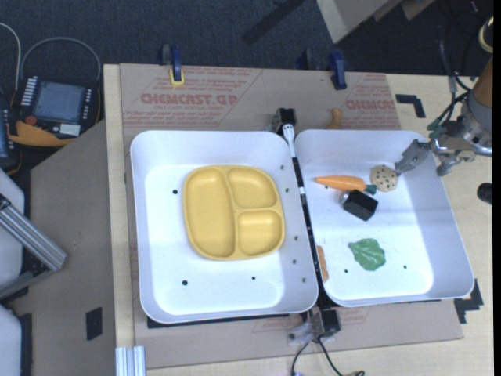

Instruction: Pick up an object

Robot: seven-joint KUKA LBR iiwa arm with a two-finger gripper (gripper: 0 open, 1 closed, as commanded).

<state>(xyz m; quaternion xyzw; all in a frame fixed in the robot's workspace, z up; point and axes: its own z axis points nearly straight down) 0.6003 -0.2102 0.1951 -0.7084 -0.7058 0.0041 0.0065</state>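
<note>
gripper (429, 158): fingers spread, pinching nothing, at the right bin's (438, 233) far right edge | cookie (383, 178): just left of the gripper, apart from it | carrot (341, 182): further left, touching the cookie | black block (359, 205): below-left | green leaf (367, 254): well below-left | yellow divided plate (232, 210): far left, in the left bin (156, 210)
</note>
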